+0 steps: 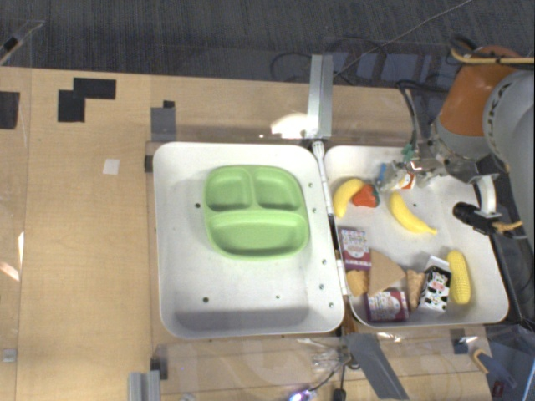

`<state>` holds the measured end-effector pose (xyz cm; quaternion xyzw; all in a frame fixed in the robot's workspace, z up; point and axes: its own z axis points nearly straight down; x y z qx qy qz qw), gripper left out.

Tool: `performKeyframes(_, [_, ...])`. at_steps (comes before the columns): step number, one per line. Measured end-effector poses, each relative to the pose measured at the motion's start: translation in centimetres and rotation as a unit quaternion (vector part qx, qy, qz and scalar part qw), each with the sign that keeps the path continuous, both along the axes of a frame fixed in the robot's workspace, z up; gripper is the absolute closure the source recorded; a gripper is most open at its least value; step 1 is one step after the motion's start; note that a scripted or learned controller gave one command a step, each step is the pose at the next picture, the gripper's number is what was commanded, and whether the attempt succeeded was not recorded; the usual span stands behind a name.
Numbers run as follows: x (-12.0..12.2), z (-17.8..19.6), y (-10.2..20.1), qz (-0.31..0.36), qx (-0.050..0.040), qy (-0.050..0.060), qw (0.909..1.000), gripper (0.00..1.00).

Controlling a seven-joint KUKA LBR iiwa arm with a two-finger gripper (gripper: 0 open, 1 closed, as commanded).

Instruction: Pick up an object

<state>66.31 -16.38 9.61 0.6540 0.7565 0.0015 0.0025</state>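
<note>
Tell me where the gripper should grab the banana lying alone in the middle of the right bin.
Probably across the middle of the banana, coming straight down from above. It lies flat and slanted with open bin floor on both long sides, so fingers closing across its narrow width should fit.

Bright, even overhead light, glare along the bins' (251, 153) rear rim, soft shadows, slight overall blur.

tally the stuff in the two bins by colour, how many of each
Green: 1, the divided plate in the left bin.
Yellow: 3, two bananas and a corn cob.
Red: 1, a small piece.
Maroon: 2, two packets.
Tan: 2, two cone-like pieces.
Black and white: 1, a carton.
Total: 10; the clutter under the claw is left uncounted.
</note>
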Motion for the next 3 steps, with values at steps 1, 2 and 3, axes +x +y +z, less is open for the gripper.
performKeyframes(1, [-4.6,-0.6,1.2,0.046,-0.0007,-0.004,0.9989,0.00])
performKeyframes(2, [-4.4,0.5,1.3,0.046,0.0006,-0.006,0.9989,1.00])
performKeyframes(3, [0.3,10.7,8.3,0.080,0.0000,0.000,0.9968,1.00])
